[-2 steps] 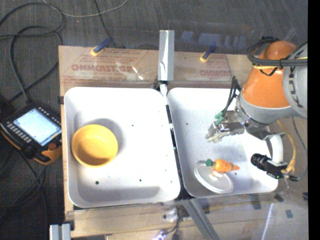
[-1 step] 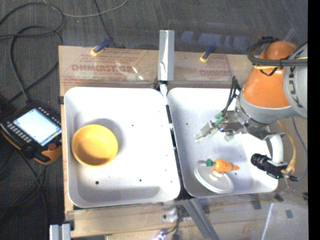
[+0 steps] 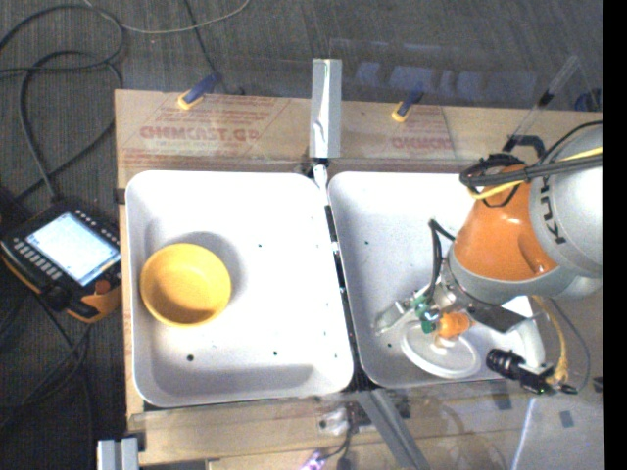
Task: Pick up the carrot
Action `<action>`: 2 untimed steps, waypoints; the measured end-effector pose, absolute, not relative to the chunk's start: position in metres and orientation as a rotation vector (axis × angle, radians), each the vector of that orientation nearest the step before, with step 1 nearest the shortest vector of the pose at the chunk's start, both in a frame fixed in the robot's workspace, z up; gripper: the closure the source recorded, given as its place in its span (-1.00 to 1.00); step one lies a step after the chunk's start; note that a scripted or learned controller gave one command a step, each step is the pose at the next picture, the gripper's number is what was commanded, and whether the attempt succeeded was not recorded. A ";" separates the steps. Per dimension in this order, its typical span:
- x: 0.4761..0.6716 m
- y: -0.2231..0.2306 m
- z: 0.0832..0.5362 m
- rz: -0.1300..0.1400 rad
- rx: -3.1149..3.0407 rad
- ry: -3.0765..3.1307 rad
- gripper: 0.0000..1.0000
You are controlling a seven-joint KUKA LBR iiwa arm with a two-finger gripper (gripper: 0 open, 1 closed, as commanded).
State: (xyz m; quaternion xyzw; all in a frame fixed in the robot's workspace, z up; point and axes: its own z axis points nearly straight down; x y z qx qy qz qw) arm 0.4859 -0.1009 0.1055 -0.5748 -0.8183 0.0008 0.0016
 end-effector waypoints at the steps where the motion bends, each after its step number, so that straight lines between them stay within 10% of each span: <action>1: 0.496 -0.154 0.150 0.005 -2.048 -2.380 -1.00; 2: 0.490 -0.169 0.103 -0.013 -1.818 -2.582 -1.00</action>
